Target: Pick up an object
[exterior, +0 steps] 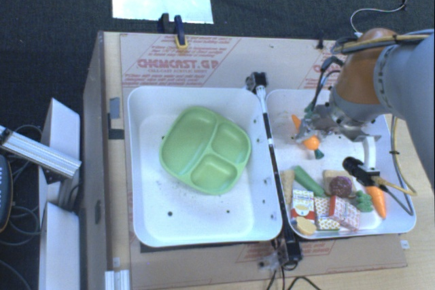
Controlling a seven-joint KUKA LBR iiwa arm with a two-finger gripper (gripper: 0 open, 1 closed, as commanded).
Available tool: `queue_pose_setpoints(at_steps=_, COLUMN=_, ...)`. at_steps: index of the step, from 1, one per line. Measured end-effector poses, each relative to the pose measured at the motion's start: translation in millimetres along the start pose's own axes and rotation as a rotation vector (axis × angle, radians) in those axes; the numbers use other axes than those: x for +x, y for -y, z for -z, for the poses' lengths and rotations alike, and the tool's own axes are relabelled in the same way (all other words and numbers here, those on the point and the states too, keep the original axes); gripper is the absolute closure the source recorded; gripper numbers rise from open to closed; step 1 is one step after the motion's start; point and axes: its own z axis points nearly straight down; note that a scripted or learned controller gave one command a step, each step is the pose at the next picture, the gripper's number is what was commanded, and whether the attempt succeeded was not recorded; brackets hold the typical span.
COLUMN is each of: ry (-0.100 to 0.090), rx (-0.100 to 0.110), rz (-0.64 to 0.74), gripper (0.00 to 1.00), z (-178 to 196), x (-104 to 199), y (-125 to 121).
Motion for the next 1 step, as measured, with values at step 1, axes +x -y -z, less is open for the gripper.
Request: queue_pose_setpoints(at_steps=1, ry=-0.001, rx=0.003, rz=-0.001, gripper=1.0, z=89.7, x=58.1, y=67.8)
